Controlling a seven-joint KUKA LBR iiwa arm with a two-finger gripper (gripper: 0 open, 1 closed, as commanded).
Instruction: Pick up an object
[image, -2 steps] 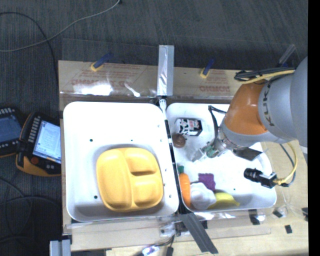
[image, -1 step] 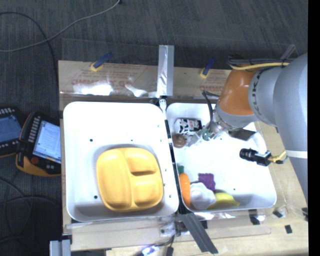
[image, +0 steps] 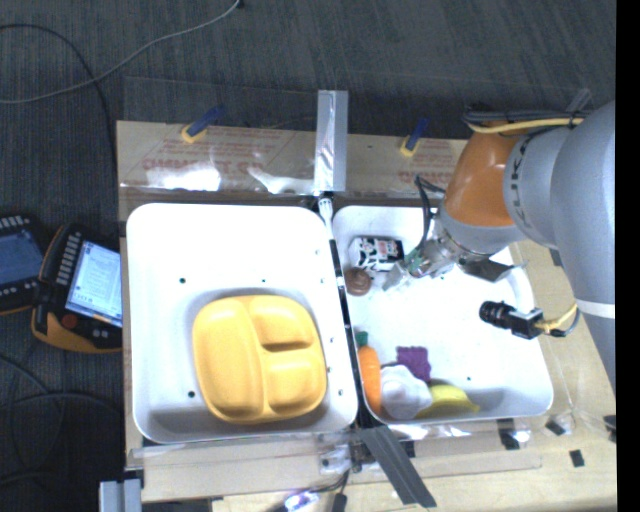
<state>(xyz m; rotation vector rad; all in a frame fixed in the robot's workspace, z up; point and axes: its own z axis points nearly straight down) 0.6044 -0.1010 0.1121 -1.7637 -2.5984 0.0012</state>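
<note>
Over the right bin (image: 530, 330), the gripper (image: 395, 275), its opening too blurred to tell, hovers beside a small brown object (image: 357, 282), which probably needs a centred, straight descent.

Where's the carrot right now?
The carrot lies in the right bin, against its left wall near the front corner, touching the white object beside it and just left of the purple item.
</note>
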